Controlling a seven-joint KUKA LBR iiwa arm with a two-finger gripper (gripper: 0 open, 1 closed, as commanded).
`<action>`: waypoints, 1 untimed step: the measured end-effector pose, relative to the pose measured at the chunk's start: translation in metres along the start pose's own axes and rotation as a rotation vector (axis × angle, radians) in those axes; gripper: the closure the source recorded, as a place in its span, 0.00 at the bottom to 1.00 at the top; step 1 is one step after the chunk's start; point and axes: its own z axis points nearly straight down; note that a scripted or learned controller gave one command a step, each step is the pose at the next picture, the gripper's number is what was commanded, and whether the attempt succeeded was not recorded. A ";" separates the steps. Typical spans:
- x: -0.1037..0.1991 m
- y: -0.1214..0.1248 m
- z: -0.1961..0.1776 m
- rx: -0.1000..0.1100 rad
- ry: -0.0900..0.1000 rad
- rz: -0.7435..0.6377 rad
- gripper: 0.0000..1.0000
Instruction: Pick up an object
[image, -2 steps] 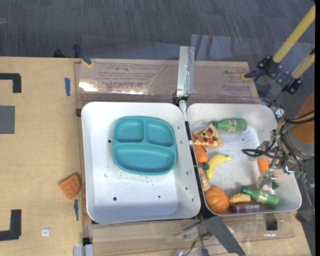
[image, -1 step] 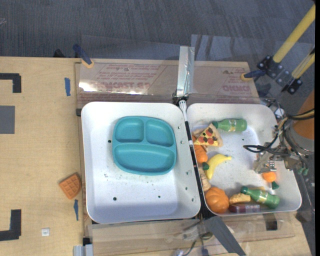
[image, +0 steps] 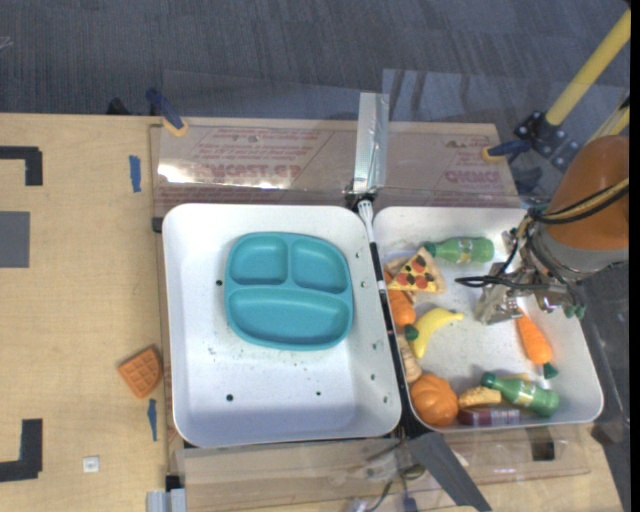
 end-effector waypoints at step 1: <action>0.001 0.000 0.001 -0.001 0.002 0.000 0.00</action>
